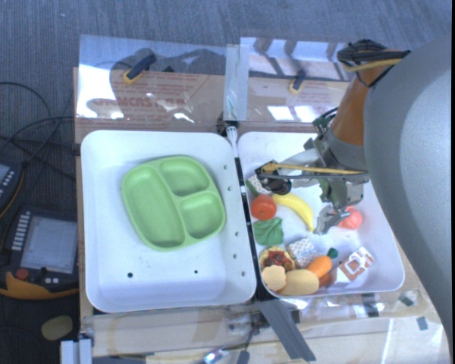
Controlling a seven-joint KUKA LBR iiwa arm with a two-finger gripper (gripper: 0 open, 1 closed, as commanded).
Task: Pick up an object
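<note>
Over on the left, the left bin [98, 226] carries a green divided plate [174, 201], lying flat near its middle with three compartments facing up. Moving across the divider into the right bin [390, 268], here's the clutter: a red tomato [263, 207] just beside the bin's left wall, a green leafy piece [269, 230] right under it, and a yellow banana [297, 207] curving down toward the centre of the bin. Lower down, a small pastry-like item [277, 258], a pale potato-shaped piece [294, 282], an orange carrot [319, 265] and a white-and-red block [356, 264] crowd the bottom of the bin. Now the arm, in from the right: the gripper [330, 220] hangs low just right of the banana, beside a pinkish-red object [352, 219]. How far its fingers are apart I cannot tell, and nothing is seen between them.
</note>
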